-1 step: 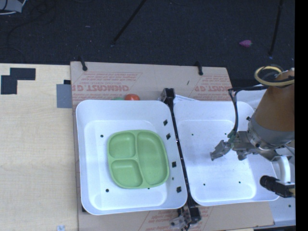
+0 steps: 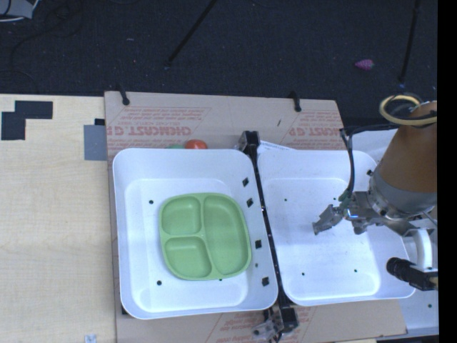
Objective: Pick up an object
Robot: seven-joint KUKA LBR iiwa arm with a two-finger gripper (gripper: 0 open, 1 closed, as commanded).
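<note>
Two shallow white plastic bins sit side by side on a brown printed cardboard sheet [image 2: 214, 123] — the left bin [image 2: 136, 291] and the right bin [image 2: 321, 284] touch along a black clipped divider strip [image 2: 261, 220]. The cardboard lies on a pale wooden counter [image 2: 50, 227] bearing black and grey square markings [image 2: 28, 116] near its far left edge. Beyond the counter, dark carpeted floor [image 2: 235, 41] carries thin black cables and a small purple scrap [image 2: 365, 64] — well apart from the bins.
</note>
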